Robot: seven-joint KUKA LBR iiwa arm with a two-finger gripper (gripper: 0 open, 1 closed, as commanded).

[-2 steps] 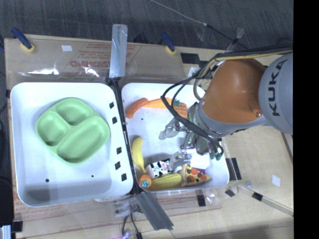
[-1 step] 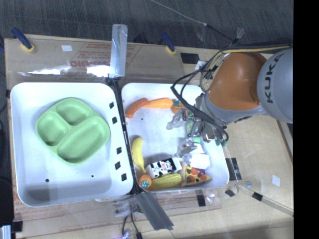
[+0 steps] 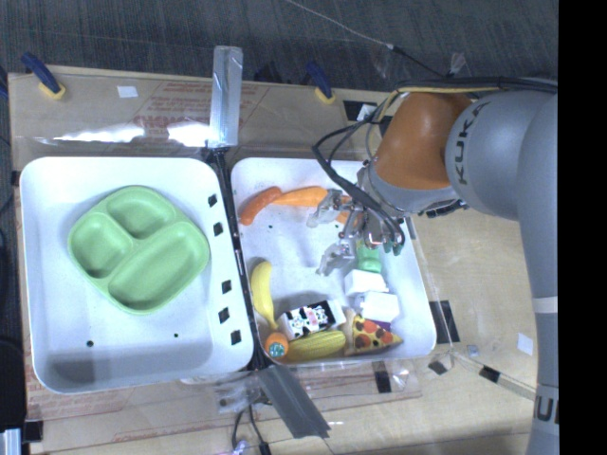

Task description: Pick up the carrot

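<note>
From my remote seat I see the grey arm with its orange band (image 3: 422,150) reaching in from three o'clock over the right white bin (image 3: 285,173). Its gripper (image 3: 332,235) hangs above the bin floor with its metal fingers (image 3: 322,209) spread apart and nothing between them, so I read it as released. The long orange carrot (image 3: 283,200) lies on the bin floor at about ten o'clock from the gripper, just beside the upper finger; I cannot tell if they touch. At six o'clock in that bin sit a yellow banana (image 3: 262,292), a black-and-white cow-patterned block (image 3: 310,319), a yellow corn cob (image 3: 308,347) and white blocks (image 3: 372,294). The left white bin (image 3: 47,349) holds a green divided plastic plate (image 3: 139,247). Both bins rest on the desk (image 3: 474,273).
</note>
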